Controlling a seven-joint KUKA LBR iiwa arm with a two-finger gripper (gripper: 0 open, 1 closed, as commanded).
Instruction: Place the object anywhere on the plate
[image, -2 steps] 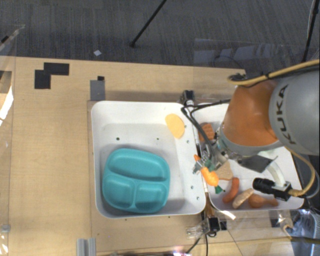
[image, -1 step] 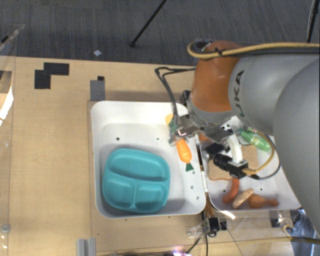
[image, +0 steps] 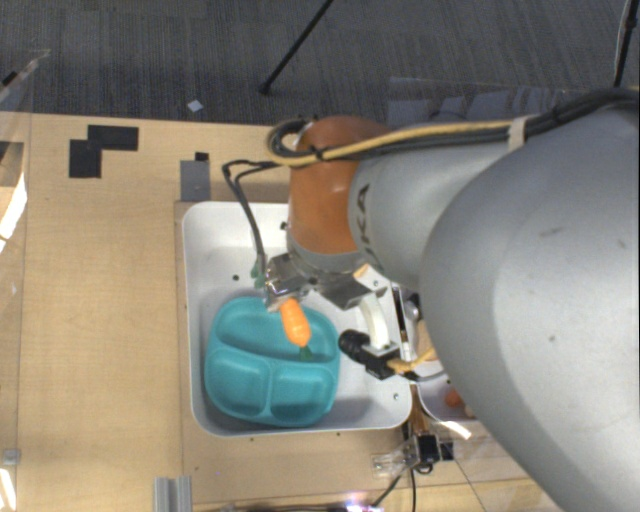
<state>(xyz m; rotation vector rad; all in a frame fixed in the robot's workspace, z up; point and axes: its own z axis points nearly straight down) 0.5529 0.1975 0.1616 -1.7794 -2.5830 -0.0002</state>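
Observation:
A teal plate (image: 262, 378) with divided compartments lies in the front part of the left white bin (image: 215, 250). A small orange carrot (image: 294, 323) with a green tip is over the plate's upper right compartment, pointing down and to the right. My gripper (image: 283, 293) is directly above the carrot's upper end, at the plate's far edge. The wrist and its orange band (image: 325, 200) hide the bin's back right part. Whether the carrot rests on the plate or hangs from the gripper is unclear.
The large grey arm covers the right bin, leaving a sliver (image: 445, 400) with something orange in it. Black cables run along the wrist. Black marks (image: 100, 148) lie on the wooden bench at the back left.

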